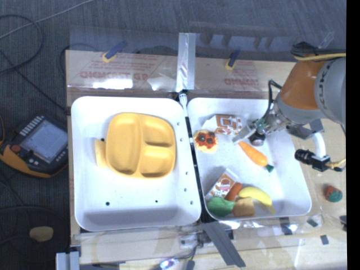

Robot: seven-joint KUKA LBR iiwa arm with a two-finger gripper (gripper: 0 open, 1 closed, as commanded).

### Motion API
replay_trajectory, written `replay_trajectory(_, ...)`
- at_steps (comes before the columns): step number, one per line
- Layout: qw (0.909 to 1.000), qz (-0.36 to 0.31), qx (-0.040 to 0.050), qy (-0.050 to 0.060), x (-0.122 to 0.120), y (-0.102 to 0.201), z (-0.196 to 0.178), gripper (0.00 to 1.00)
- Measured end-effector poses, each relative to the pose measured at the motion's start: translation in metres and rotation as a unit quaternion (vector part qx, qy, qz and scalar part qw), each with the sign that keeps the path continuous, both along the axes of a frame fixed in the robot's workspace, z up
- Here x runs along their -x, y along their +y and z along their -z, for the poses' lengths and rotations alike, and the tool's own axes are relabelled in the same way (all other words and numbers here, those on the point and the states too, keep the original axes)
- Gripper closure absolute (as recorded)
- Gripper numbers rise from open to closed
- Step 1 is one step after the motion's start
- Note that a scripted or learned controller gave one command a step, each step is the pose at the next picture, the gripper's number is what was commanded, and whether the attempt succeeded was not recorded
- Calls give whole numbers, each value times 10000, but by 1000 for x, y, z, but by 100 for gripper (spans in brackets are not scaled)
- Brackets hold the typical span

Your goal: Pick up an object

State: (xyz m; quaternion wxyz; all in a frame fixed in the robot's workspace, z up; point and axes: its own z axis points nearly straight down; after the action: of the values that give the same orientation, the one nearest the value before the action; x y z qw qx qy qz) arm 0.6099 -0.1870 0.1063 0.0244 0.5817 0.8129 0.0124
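Glossy yellow plastic tray (140, 145); smooth white bins (84, 207), probably plastic.

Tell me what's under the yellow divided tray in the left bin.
A pale yellow object pokes out at the yellow divided tray's left edge; the rest of it, and anything else beneath, is covered.

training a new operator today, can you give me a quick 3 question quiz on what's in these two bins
1. True or false: the yellow divided tray lies in the right bin.
2. Which item lies nearest the gripper? A) banana B) carrot C) green item
3. Fill in: the banana lies near the right bin's ____ edge in the camera view.

Key
1. False; it lies in the left bin.
2. B; the carrot lies just below the gripper, while the banana and green item sit lower in the bin.
3. Bottom.
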Motion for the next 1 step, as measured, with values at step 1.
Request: replay_trajectory(1, 9997, -231, 63, -7, 2, 3, 0, 0)
